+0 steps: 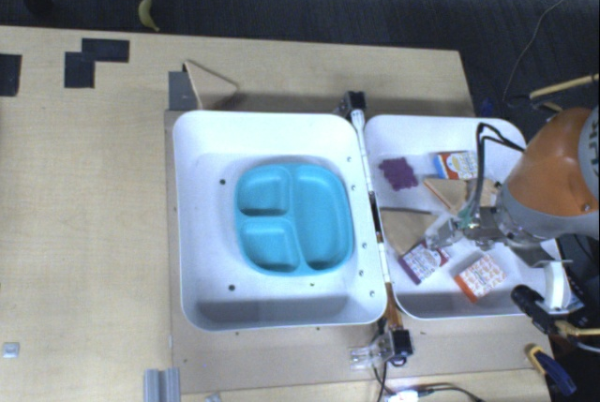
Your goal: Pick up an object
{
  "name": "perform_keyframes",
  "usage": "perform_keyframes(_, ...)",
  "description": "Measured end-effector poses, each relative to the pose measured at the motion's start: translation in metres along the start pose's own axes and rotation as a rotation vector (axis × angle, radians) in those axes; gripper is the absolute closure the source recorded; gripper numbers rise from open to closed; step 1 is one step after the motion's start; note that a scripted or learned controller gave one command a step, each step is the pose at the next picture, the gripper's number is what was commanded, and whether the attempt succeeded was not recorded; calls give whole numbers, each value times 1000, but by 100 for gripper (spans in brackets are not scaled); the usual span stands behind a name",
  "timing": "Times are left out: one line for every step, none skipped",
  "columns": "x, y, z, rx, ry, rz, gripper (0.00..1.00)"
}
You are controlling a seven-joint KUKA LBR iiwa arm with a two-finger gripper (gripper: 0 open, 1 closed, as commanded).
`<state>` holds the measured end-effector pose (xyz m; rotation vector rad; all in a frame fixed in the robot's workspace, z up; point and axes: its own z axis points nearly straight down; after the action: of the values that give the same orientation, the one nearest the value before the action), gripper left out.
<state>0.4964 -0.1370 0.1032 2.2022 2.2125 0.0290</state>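
On the tan wooden surface (94, 203), the right white bin (412, 133) holds the gripper (448, 231), whose opening state cannot be determined, positioned just beside a small purple-and-white packet (422, 261) lying at its 7 o'clock, long axis running diagonally.

Right bin contents: a purple block (398, 172) at far left, and a small carton (455, 165) to its right. Two printed packets lie flat near the front: one purple-edged (422, 261), one orange-edged (479, 276).

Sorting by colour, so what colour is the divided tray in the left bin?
Light blue tray, in the camera view.
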Motion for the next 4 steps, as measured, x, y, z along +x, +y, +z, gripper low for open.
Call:
perform_keyframes(1,2,-11,-4,2,-2,100)
perform_keyframes(1,2,-11,-3,2,-2,0)
perform_keyframes(33,-4,13,7,-5,4,0)
perform_keyframes(35,0,0,1,0,0,100)
